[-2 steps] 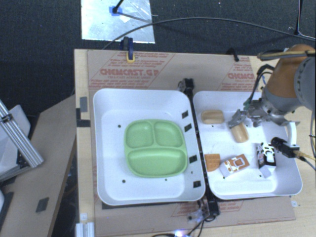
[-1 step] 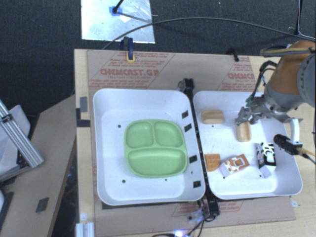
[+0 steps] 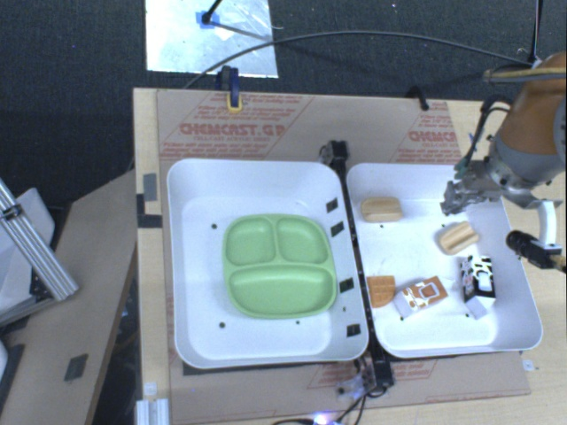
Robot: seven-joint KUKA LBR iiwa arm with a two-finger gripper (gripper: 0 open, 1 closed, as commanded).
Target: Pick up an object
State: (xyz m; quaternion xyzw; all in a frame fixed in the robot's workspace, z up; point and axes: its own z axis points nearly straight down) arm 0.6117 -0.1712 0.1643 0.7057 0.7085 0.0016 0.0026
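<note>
The right bin (image 3: pixel 416 339) holds several small items. A tan bread roll (image 3: pixel 381 209) lies near its back left, and a second tan roll (image 3: pixel 457 236) lies right of centre. A black-and-white carton (image 3: pixel 477 282) lies at the right, an orange-and-white box (image 3: pixel 420 296) near the front, and a brown cracker (image 3: pixel 381 290) at the front left. My gripper (image 3: pixel 459 197) hangs over the back right of this bin, just above and behind the second roll. Nothing shows between its fingers.
The left bin (image 3: pixel 199 237) bears a green divided plate (image 3: pixel 280 265) in its middle. A black divider with clips (image 3: pixel 344 237) runs between the bins. Cables arc over the back of the bench, and a metal frame (image 3: pixel 31 246) stands at the far left.
</note>
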